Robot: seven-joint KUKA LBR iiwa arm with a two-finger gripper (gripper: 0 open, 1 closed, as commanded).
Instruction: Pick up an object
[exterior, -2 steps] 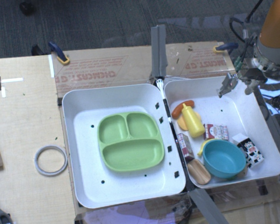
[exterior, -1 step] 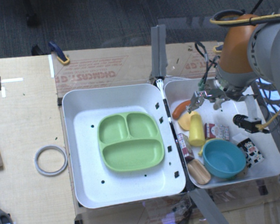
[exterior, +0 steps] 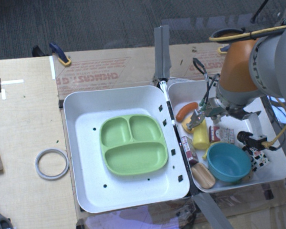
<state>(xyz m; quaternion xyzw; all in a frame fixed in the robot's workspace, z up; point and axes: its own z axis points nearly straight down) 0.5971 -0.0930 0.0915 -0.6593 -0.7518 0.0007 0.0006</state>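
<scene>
Nearest to the camera, at the near end of the right bin [exterior: 279, 173], we see a blue bowl [exterior: 229, 161] and, just beside it on the left, a tan wooden piece [exterior: 203, 175]. We go outward from there. The task does not name one object, so we judge the target from where the arm stands. Behind the bowl a yellow block [exterior: 200, 136] stands against the bin's left wall, and behind that lies an orange sausage-shaped toy [exterior: 186, 111]. The gripper [exterior: 203, 111] hangs low over the far half of this bin, between the orange toy and the yellow block and very near both. We cannot tell how wide its jaws stand, because the wrist and cables cover them from above, and we see nothing held there.

We judge that the step in hand is the descent onto a chosen object, most probably the yellow block or the orange toy; the lift is not yet done. The next move calls for a close around one object alone, which is difficult because the things lie crowded, with a white packet [exterior: 225, 134] and a black-and-white toy [exterior: 256, 148] also near.

In the left bin [exterior: 81, 158] a green divided plate [exterior: 134, 145] rests alone. On the bench [exterior: 22, 129] beside it lies a grey tape ring [exterior: 52, 163].
</scene>
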